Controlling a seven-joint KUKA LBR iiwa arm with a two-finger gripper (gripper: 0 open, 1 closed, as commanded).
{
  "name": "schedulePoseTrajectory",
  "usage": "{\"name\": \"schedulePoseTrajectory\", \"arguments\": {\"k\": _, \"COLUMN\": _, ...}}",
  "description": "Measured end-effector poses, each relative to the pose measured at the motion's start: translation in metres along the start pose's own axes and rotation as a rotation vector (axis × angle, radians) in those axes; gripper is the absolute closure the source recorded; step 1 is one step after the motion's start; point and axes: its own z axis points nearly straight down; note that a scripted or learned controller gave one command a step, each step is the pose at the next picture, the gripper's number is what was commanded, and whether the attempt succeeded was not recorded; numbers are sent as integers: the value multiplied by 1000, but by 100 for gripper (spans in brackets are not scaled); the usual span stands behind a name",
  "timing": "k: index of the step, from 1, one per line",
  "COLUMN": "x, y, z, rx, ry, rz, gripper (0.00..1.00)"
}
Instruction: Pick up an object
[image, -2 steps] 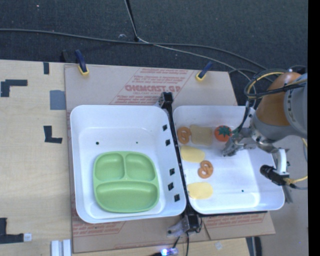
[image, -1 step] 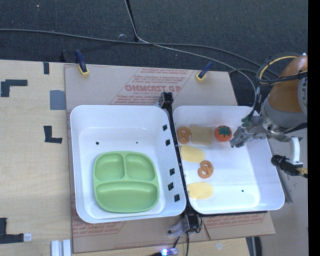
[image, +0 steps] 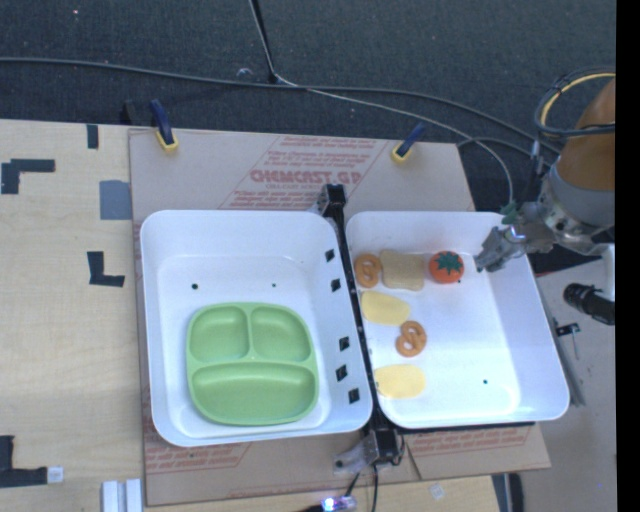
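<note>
Fingers (image: 492, 252) are being held over the right bin (image: 520, 330), at its far right edge; whether apart or together cannot be told. Nothing is being carried. The tomato toy (image: 447, 265), just left of them, is lying ungrasped, so the pick is not yet done.

Red print on the brown cardboard sheet (image: 290, 172), lying on the worktop under the two white bins (image: 160, 235). Largest line, just beyond the bins' far rims, reads roughly "CHEMCAST GP"; last letters uncertain. Smaller red lines above and below it are too blurred to read. More red print on the same sheet shows past the bins' near rims, also illegible. Nothing else in view carries readable text, numbers or signs.
</note>
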Motion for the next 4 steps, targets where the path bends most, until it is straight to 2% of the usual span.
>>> {"name": "schedulePoseTrajectory", "arguments": {"k": 1, "x": 1, "y": 1, "z": -12, "rx": 5, "ry": 2, "rz": 1, "gripper": 100}}
{"name": "schedulePoseTrajectory", "arguments": {"k": 2, "x": 63, "y": 2, "z": -14, "rx": 7, "ry": 3, "rz": -3, "gripper": 100}}
{"name": "schedulePoseTrajectory", "arguments": {"k": 4, "x": 164, "y": -8, "z": 9, "rx": 8, "ry": 2, "rz": -3, "gripper": 100}}
